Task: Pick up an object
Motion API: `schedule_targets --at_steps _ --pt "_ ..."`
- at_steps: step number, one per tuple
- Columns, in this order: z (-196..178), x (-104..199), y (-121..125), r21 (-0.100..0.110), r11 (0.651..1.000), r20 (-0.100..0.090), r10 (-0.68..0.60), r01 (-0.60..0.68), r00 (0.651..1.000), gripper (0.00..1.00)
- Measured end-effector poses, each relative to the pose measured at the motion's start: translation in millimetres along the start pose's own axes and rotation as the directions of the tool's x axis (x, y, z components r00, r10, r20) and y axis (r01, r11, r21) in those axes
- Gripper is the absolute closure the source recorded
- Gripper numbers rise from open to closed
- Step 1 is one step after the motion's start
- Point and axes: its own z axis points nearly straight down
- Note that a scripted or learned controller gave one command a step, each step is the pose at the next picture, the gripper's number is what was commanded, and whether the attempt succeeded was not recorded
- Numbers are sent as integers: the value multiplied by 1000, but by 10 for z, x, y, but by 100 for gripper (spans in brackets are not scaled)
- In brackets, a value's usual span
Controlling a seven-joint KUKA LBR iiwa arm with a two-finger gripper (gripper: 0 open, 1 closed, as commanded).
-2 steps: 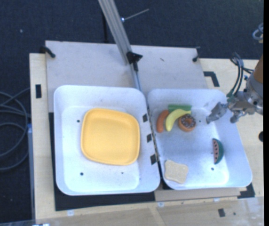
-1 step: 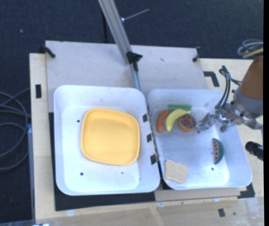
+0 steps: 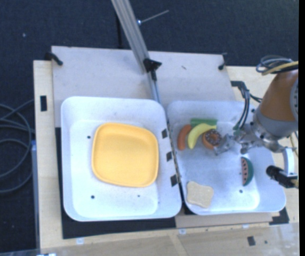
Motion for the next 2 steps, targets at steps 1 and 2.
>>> schedule_targets --at_steps 1,2 --pt "-132 -7 12 -5 1000 1 0 0 1000 100" --pt "-665 -25 121 -8 1000 2 0 0 1000 100"
